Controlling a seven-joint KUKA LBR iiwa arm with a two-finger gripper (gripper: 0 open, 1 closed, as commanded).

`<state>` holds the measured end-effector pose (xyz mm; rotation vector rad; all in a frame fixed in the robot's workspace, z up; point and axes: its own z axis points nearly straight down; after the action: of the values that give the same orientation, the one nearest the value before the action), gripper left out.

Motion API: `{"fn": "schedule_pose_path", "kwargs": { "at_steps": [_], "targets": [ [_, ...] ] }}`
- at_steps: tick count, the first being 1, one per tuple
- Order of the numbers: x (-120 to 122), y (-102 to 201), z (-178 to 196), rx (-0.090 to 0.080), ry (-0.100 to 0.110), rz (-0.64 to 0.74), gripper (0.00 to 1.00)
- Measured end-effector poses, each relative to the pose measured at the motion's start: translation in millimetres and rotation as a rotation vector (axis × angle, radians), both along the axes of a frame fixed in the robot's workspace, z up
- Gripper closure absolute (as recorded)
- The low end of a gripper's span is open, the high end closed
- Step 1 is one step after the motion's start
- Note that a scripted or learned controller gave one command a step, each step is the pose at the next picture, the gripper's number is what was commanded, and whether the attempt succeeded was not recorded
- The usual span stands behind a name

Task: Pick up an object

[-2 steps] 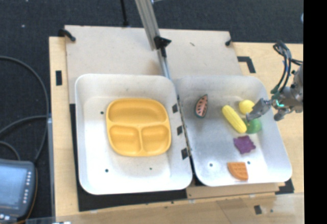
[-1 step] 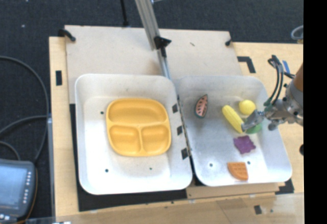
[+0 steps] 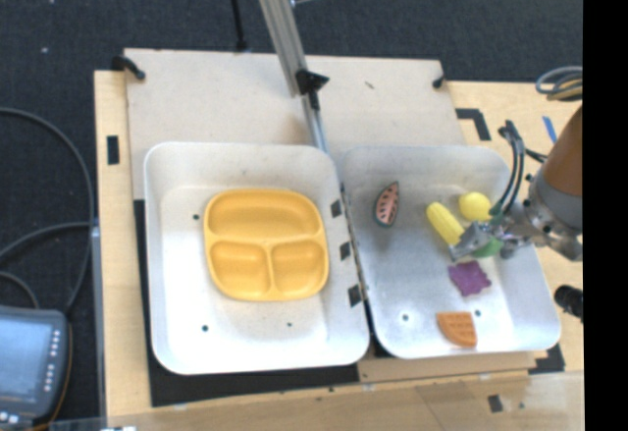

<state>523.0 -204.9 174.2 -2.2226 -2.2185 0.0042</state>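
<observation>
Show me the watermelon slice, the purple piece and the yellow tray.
watermelon slice (image 3: 387, 204), camera view, its red middle
purple piece (image 3: 470, 277), camera view, its centre
yellow tray (image 3: 265, 215), camera view, top compartment

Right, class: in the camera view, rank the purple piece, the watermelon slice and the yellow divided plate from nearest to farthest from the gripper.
1. Purple piece, just below the gripper in the right bin.
2. Watermelon slice, at that bin's left side.
3. Yellow divided plate, in the left bin.
</observation>
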Motion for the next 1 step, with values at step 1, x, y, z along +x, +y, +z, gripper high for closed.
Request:
{"fn": "schedule_pose_path", "kwargs": {
  "at_steps": [1],
  "targets": [
    [3.8, 5.1, -60.4, 0.001, 0.001, -0.001, 0.00]
  ]
}}
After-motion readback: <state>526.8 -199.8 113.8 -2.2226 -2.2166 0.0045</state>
